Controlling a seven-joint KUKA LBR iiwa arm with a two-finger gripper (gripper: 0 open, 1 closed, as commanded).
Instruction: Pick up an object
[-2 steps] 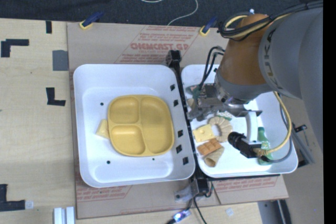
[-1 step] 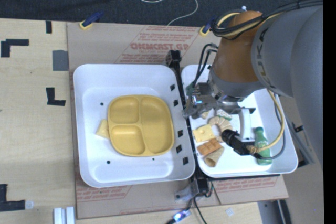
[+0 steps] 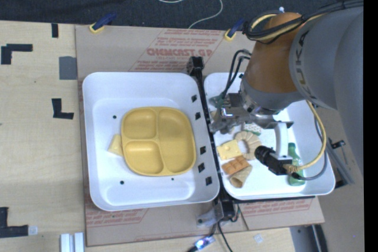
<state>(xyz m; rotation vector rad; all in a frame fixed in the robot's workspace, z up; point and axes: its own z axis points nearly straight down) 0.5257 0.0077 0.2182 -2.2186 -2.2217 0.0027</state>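
Grey with an orange band, my arm (image 3: 277,62) rises closest to the lens and reaches in from the right of the yellow divided plate (image 3: 159,140). My pincer (image 3: 227,118) hangs low over the right bin (image 3: 310,127), just right of the plate and close to the wall where the two white bins meet. I cannot tell how far it is open, or whether it has hold of anything.

The things to pick up lie in a small cluster right of the plate, level with its lower half. A yellow block (image 3: 229,150) lies nearest the plate. A brown waffle cone (image 3: 236,171) touches that block on the side toward the plate's lower corner. A pale tan piece (image 3: 243,137) sits just past the block. Farther right of the plate, well apart from the cluster, is a green thing (image 3: 294,156) that I cannot identify.

The plate itself sits in the middle of the left bin (image 3: 91,103). A flat yellow piece (image 3: 115,143) pokes out from under the plate's left edge. Both bins rest on a cardboard sheet (image 3: 171,50) laid over the wooden surface (image 3: 35,127).
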